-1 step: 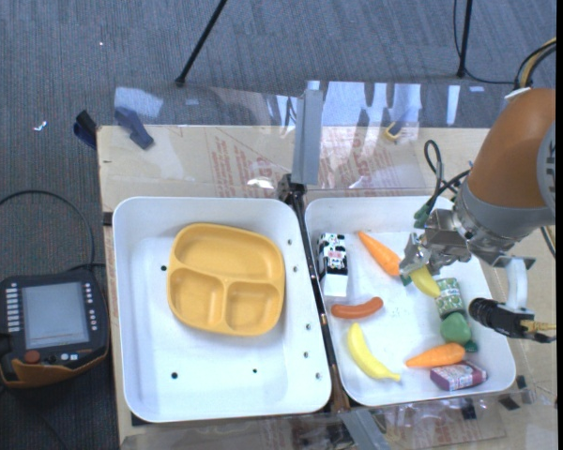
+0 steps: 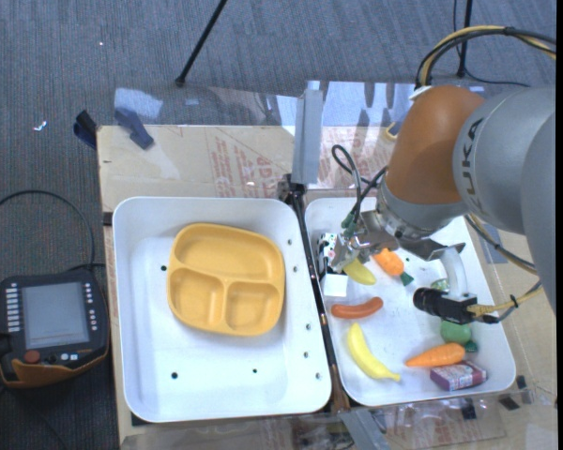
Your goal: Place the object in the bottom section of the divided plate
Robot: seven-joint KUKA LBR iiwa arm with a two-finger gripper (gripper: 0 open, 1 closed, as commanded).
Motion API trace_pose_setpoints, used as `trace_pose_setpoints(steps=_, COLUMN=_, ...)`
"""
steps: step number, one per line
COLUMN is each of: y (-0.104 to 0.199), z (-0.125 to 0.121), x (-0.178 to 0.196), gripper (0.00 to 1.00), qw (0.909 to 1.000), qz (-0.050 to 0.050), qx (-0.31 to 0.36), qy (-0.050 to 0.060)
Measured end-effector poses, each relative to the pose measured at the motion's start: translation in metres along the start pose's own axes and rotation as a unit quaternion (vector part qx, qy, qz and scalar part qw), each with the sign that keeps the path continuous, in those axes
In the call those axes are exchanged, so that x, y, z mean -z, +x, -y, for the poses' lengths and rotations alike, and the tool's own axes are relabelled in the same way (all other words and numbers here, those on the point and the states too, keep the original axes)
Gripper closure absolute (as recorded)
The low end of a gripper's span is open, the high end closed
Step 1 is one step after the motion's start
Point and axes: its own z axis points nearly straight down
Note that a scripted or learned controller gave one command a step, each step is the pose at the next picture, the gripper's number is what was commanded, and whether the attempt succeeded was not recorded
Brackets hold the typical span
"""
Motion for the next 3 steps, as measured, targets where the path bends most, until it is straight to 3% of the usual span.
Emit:
trace_pose_setpoints(steps=1, y=0.045, z=-0.073, x=0.001, gripper=1.00, qw=0.9986, qz=0.001, qx=0.054, qy=-0.001)
trace_pose_setpoints(steps=2, y=0.117, z=-0.085, x=0.001, gripper=1.00, qw=0.9952, qz=0.001, qx=0.097, qy=-0.002)
trace_pose_setpoints(steps=3, y=0.117, z=-0.085, x=0.001, gripper=0.00, qw=0.9952, qz=0.001, qx=0.098, qy=-0.002)
